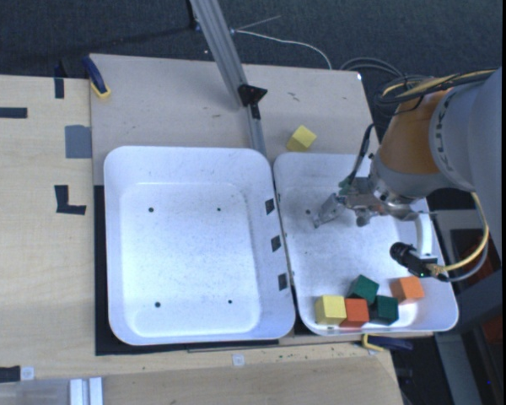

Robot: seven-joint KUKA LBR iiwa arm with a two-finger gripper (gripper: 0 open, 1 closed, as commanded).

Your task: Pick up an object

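Observation:
Several small blocks lie at the near end of the right bin (308, 175): a yellow block (329, 310), a red-orange block (355, 312), two green blocks (364, 288) (385, 309) and an orange block (409, 289). My gripper (341, 211) hangs over the middle of that bin, well behind the blocks. Its two grey fingers are spread apart with nothing between them. One fingertip (320, 219) points left toward the bin's bare floor.
The left bin (118, 175) sits beside the right one. A lone yellow block (302, 138) rests on the bench behind the right bin. A slanted metal pole (223, 45) rises behind the bins. Cables trail at the back right.

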